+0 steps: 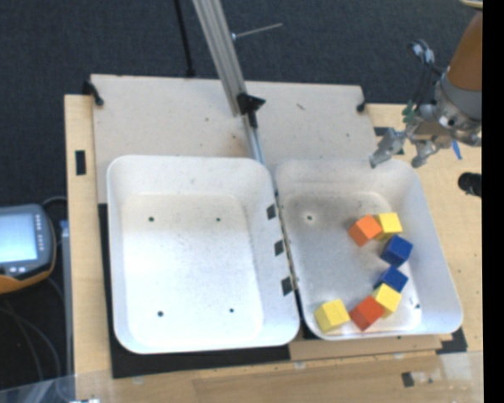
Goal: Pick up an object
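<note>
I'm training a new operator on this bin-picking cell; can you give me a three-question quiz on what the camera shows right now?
1. True or false: all the blocks lie in the right bin.
2. How many blue blocks are there?
3. The gripper is: A) over the left bin; B) above the right bin's far right corner; C) touching a block.

Key: 1 true. 2 two: upper blue block, lower blue block. 3 B.
</note>
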{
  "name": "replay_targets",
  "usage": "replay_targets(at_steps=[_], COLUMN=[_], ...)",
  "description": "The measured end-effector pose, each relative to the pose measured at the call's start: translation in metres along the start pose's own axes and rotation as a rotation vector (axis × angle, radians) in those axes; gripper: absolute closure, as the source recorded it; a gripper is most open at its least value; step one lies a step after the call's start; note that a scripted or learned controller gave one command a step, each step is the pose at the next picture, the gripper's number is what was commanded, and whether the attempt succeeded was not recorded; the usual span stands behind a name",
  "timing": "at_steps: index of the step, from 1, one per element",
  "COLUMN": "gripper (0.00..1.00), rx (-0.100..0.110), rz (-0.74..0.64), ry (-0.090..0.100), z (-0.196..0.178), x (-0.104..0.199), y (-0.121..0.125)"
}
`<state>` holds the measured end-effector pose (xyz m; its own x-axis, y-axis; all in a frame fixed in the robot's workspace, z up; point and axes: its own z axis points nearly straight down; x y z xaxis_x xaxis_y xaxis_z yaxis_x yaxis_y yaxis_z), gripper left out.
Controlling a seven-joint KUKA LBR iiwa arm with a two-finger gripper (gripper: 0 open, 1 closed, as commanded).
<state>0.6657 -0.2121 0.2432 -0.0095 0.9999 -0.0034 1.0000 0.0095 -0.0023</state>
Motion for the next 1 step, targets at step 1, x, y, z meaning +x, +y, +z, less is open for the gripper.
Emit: replay_targets(at_steps=[1], gripper=[0.00], rx=[0.005], rz=[0.010], ry=[0.003], z=[0.1019], x=[0.0186], y=[-0.0305])
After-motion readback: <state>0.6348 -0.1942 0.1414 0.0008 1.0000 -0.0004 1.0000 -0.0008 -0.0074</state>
